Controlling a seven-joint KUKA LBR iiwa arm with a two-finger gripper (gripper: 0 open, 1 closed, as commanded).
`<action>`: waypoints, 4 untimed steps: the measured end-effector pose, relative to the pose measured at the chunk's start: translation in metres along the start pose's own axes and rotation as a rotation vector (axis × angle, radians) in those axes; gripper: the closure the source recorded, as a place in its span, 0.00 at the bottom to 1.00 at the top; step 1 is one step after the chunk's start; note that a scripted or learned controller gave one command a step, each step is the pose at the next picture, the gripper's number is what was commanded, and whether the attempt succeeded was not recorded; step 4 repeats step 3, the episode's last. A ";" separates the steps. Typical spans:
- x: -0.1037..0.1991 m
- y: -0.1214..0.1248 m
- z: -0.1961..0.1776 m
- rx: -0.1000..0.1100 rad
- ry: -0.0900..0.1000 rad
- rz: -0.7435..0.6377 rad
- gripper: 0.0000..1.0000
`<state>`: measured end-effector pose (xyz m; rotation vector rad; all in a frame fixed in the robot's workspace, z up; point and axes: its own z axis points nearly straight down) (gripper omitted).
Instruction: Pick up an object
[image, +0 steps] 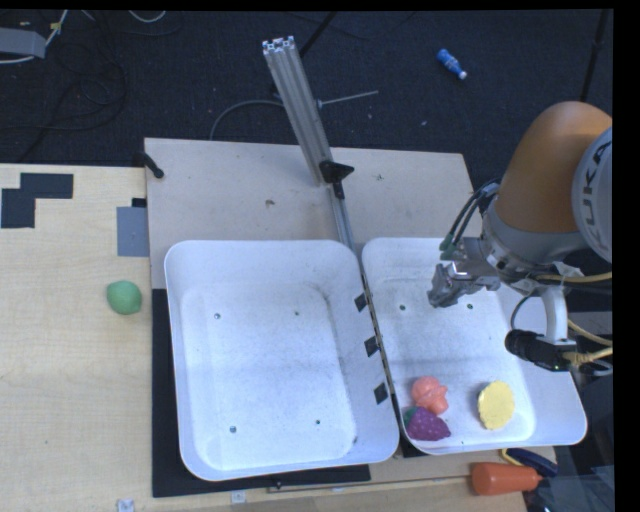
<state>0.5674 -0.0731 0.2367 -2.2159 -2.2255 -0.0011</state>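
Note:
My gripper (447, 290) hangs over the upper middle of the right bin (400, 262), its dark fingers pointing down and left, with nothing visible between them. Near that bin's front edge lie three toys: an orange-pink lumpy one (429, 392), a purple grape-like one (428, 426) just below it, and a yellow rounded one (496, 405) to their right. All three sit well below the gripper in the view, apart from it.
The left bin (200, 262) lies beside the right one, split by a ridge with black clips. A green ball (124, 297) rests on the wooden bench at left. An orange object (505, 478) lies outside the right bin's front edge. A metal rail (305, 110) slants at the back.

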 end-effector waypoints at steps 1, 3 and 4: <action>0.051 0.012 0.012 0.001 0.000 0.001 1.00; 0.144 0.032 0.022 0.001 0.000 0.002 1.00; 0.144 0.032 0.022 0.001 0.000 0.002 1.00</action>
